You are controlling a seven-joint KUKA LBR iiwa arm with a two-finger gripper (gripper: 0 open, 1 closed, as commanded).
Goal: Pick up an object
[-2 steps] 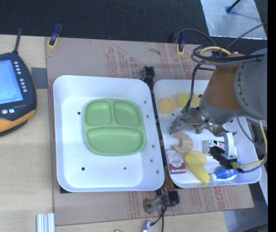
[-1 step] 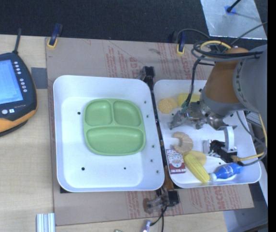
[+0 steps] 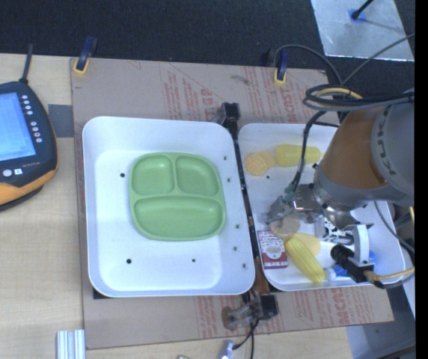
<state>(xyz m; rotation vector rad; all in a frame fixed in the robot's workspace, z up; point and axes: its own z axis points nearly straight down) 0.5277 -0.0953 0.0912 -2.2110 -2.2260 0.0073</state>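
Observation:
My gripper [image 3: 287, 209] hangs low in the middle of the right bin [image 3: 393, 264], under the grey arm with its orange band [image 3: 352, 155]. Just below it lies a yellow corn cob [image 3: 305, 256], and a small red and white carton [image 3: 272, 250] sits to the cob's left. A round tan biscuit [image 3: 257, 163] and a yellow piece of toy food [image 3: 296, 154] lie at the bin's far end. Nothing can be made out inside the gripper. The arm hides part of the bin's middle.
The left bin [image 3: 102, 223] holds a green divided plate [image 3: 176, 197]. A blue and white item [image 3: 349, 272] lies at the right bin's near edge beside black cabling. A handheld control pendant [image 3: 8, 137] rests on the bench at the far left.

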